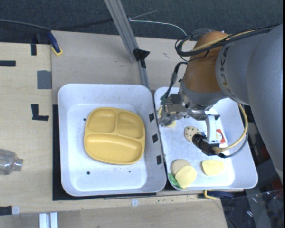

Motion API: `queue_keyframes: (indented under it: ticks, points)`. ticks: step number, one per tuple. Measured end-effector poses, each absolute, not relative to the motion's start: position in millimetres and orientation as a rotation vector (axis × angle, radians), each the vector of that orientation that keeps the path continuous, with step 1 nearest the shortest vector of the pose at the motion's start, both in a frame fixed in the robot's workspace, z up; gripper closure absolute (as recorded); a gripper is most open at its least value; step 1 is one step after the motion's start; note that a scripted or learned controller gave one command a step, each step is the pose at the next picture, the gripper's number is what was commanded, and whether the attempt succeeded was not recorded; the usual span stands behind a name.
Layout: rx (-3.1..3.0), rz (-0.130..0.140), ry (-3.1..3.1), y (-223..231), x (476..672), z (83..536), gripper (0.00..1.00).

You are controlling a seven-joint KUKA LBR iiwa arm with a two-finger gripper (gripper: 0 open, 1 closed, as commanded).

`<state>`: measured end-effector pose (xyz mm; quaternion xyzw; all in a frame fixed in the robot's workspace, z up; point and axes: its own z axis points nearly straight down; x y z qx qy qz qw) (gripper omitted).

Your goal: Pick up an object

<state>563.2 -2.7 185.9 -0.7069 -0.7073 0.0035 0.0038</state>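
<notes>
My gripper (168, 118) hangs low over the left part of the right bin (242, 175), below the grey arm with its orange band. A small yellowish piece (169, 123) lies right at the fingertips; whether it is touched I cannot tell. A spotted cookie (191, 133) lies just right of the gripper. Near the bin's front sit a tan round piece (179, 165), a pale yellow piece (186, 175) on a green scrap, and another yellow piece (212, 167). A red and white item (220, 136) lies partly behind the arm's cable.
The left bin (71, 175) holds a yellow divided plate (115, 135). A metal pole (121, 20) slants down to the bins' back edge. A clear plastic bottle (4, 160) lies on the bench at far left. A black cable fitting (205, 145) hangs over the right bin.
</notes>
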Motion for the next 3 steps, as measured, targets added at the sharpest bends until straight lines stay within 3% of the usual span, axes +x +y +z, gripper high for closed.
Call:
queue_keyframes:
  ticks: [1,2,3]
  points:
    - [-2.219,-0.001,-2.225,0,620.2,188,1.00]
    - [-2.218,0.000,-2.223,1,624.5,190,1.00]
    - [-2.215,0.003,-2.224,35,609.1,188,1.00]
